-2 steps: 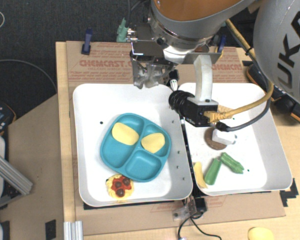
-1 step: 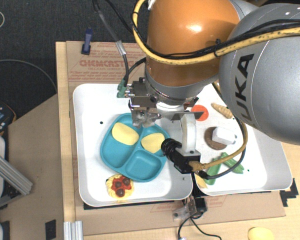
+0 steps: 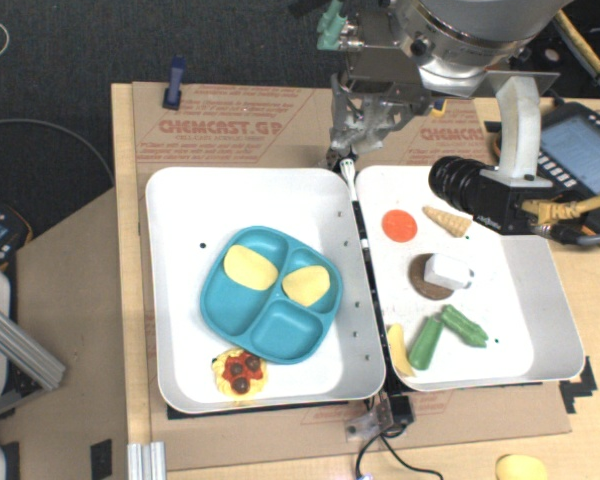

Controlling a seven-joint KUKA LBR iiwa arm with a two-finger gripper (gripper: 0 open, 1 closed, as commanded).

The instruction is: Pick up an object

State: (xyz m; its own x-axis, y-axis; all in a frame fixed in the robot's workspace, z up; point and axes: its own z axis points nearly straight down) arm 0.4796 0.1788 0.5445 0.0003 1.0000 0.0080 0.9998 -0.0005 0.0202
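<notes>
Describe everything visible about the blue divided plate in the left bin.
The blue divided plate looks like smooth, glossy turquoise plastic, rounded in outline, with raised ridges splitting it into three compartments. It lies flat and turned at an angle on the floor of the left white bin, near its middle. The two upper compartments each hold a pale yellow oval piece; the lower compartment is bare. A small round pizza-like toy with dark red toppings sits against its lower edge.

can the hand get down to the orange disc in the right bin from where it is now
Probably yes. The orange disc lies flat on bare floor, apart from the cone beside it, and the hand hovers near the bins' back edge.
</notes>
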